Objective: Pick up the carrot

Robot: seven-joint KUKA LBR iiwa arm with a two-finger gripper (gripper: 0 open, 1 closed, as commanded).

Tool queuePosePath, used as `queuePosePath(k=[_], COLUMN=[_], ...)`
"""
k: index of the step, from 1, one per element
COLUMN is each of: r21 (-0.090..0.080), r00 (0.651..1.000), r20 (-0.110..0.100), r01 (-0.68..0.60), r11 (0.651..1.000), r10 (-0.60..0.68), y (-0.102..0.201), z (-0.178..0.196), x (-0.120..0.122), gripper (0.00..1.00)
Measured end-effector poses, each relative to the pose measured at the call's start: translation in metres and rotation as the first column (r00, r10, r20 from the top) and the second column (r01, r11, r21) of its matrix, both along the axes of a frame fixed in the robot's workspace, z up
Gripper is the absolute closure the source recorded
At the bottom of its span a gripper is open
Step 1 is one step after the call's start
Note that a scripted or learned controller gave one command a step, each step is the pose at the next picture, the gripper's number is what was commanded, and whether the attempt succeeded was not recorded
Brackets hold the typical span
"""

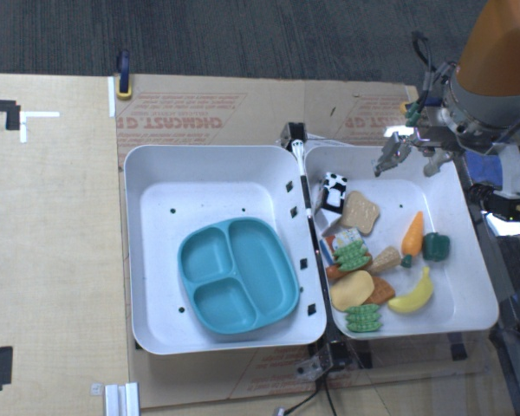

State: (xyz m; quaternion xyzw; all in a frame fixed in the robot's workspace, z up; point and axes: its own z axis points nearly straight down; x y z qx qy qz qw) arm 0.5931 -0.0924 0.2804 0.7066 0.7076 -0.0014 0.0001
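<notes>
Your jaws (410,156) hang spread and empty at the bin's far edge; the carrot (412,233) lies nearer the camera, long axis roughly upright in view.

I see two shallow white plastic bins side by side on a cardboard-covered bench (208,115). The left white bin (147,232) holds a teal three-compartment plastic plate (237,274), lying slightly turned. In the right white bin (468,284) I make out a cluster of toy foods: a yellow plastic banana (414,295) near the front, a dark green round vegetable (436,247) just behind it, a tan slice of toy bread (360,212), a black-and-white patterned block (333,191) toward the back left, a yellow potato-like piece (352,289), and a green ridged piece (363,319) at the front edge
</notes>
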Motion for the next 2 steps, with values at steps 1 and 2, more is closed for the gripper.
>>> queuePosePath(k=[1,2], r21=[0.0,0.003], r00=[0.998,0.991], r20=[-0.001,-0.003], r01=[0.058,0.134], r11=[0.998,0.991], r10=[-0.058,-0.134], y=[-0.05,-0.077], z=[-0.03,-0.158], x=[-0.037,-0.054], gripper=[0.0,0.0])
